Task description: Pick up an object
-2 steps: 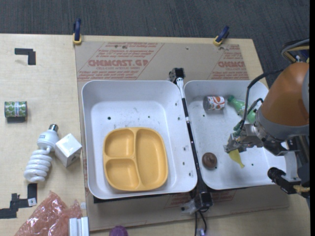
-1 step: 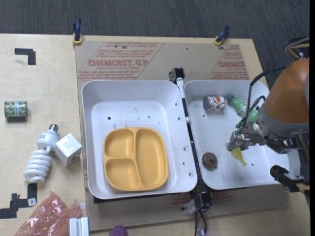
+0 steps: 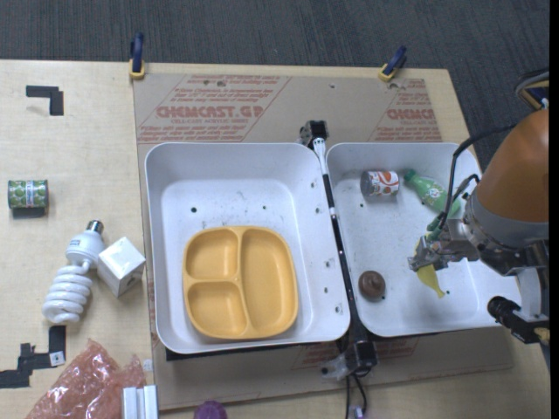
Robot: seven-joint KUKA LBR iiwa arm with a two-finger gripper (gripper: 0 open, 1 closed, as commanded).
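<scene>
— Holding anything? Gripper (image 3: pixel 434 256) low in right bin (image 3: pixel 397 317); finger state impossible to tell.
— Largest first: green bottle (image 3: pixel 425 188) just beyond, light, slick, best taken across the body; can (image 3: pixel 381 183) stiff; yellow piece (image 3: pixel 431 278) directly beneath, thin, soft; brown knob (image 3: pixel 372 284) leftward, small.

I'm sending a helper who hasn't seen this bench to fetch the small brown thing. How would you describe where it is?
Find the right bin of the two white ones. The brown lump sits near its front left corner, beside the divider. It is round, dark and alone, unlike the can and green bottle at the back.
</scene>
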